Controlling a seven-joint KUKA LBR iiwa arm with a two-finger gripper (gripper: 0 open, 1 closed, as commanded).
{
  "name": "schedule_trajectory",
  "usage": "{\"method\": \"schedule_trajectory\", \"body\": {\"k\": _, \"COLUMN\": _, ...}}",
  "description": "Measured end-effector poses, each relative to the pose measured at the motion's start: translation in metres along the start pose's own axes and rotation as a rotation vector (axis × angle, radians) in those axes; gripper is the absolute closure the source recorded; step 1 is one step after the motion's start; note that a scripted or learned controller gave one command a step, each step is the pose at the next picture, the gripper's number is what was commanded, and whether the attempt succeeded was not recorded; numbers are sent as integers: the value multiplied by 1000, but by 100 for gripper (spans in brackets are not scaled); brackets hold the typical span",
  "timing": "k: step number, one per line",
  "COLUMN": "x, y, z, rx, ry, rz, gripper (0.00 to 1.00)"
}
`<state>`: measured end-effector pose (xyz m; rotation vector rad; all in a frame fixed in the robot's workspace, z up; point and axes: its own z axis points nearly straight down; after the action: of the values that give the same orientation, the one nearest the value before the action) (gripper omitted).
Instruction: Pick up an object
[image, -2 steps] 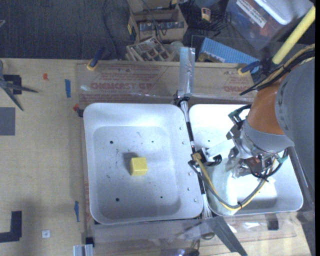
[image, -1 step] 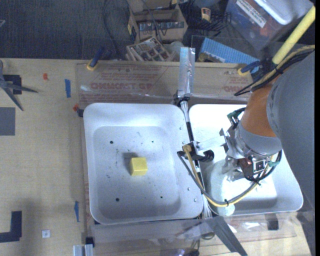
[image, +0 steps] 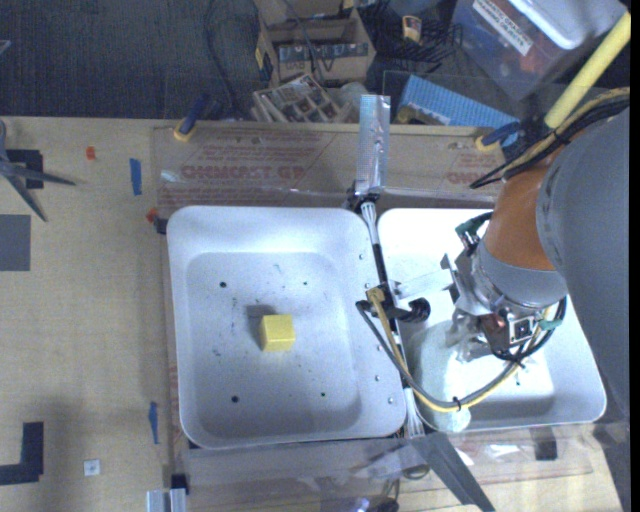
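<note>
A small yellow block lies on the floor of the left bin, near its middle. The arm, grey with an orange band, hangs over the right bin. Its gripper points down into that bin, well to the right of the block and across the divider between the bins. The wrist body and cables hide the fingertips.
A yellow and black cable loops along the divider between the bins and down toward the right bin's front edge. A clear plastic sheet and a metal post stand behind the bins. Wooden bench surface spreads to the left.
</note>
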<state>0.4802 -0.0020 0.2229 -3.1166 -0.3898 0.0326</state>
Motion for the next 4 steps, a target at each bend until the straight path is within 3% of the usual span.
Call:
{"method": "schedule_trajectory", "body": {"k": 1, "x": 2, "y": -9, "z": 5, "rx": -1, "ry": 10, "rz": 42, "gripper": 100}}
{"method": "schedule_trajectory", "body": {"k": 4, "x": 3, "y": -7, "z": -12, "rx": -1, "ry": -19, "rz": 21, "gripper": 100}}
